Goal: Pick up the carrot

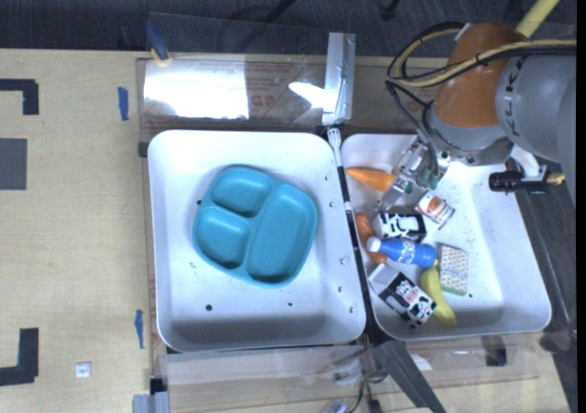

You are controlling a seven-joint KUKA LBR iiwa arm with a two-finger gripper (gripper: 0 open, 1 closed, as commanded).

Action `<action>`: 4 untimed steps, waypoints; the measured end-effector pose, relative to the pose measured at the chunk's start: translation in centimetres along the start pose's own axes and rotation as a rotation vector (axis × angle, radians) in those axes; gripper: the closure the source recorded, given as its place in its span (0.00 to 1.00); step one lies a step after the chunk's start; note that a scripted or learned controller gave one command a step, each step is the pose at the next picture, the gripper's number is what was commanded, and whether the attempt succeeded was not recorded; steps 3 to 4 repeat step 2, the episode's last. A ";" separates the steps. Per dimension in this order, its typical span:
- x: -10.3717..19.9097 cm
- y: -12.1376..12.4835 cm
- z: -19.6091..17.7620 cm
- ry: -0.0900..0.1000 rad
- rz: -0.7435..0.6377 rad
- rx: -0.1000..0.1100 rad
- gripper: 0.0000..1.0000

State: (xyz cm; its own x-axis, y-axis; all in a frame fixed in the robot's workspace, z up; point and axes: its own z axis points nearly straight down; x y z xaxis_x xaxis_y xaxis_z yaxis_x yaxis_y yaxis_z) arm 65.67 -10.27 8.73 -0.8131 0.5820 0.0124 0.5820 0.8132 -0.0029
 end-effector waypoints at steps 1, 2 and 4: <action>-0.4 0.2 -1.2 -0.020 0.001 -0.009 1.00; 7.4 4.6 -9.7 -0.015 0.248 -0.007 1.00; 7.4 4.6 -9.7 -0.015 0.248 -0.007 1.00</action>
